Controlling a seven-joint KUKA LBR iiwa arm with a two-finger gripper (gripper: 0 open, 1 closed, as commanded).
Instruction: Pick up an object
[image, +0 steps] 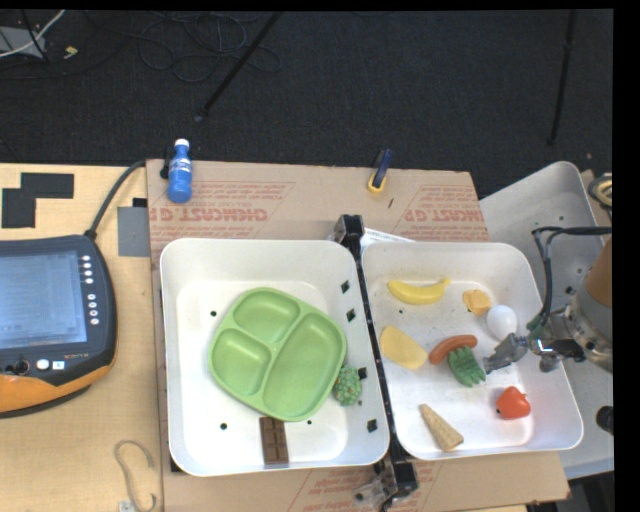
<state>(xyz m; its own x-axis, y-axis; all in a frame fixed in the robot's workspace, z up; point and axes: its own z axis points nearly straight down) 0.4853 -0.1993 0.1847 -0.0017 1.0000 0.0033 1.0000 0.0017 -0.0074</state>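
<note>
Left bin carries a green tray, tilted, with broccoli at its lower right edge and a brown bar below. Right bin holds the banana, long axis left-right, ends curling up; a yellow wedge, cone pointing up-left, sausage, tomato, egg. The gripper hangs just right of the sausage, nothing seen between its fingers; their spread can't be judged.

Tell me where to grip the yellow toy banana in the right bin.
Take the yellow toy banana across its thick middle from straight above, fingers closing over its narrow width. It lies flat, curved, running left to right, with bare floor around it in the right white bin.
</note>
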